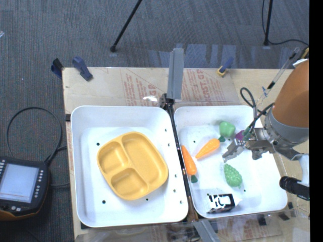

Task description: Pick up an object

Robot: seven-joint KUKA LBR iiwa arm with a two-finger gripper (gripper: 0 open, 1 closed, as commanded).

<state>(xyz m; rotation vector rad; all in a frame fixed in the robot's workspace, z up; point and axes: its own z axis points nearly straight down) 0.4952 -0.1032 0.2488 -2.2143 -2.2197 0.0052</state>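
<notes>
A grey carpeted floor lies behind a cardboard-topped bench (126, 84) that carries two shallow white bins side by side. The left bin (86, 130) holds a yellow divided plate (132, 164), lying flat near its middle. The right bin (267, 195) holds the toys: a small green rounded piece (227, 129) near the back, an orange carrot (208, 148) lying slantwise just in front of it, a second, longer orange carrot (189, 161) along the bin's left wall, a bumpy green oval vegetable (232, 175) toward the front, and a black-and-white block (221, 201) at the front edge. The arm reaches in from the right, and its gripper (233, 150) hangs above the right bin, between the slanted carrot and the bumpy green vegetable. Its fingers stand apart, with nothing between them. A handheld control pendant (20, 183) rests on the floor at the left.
</notes>
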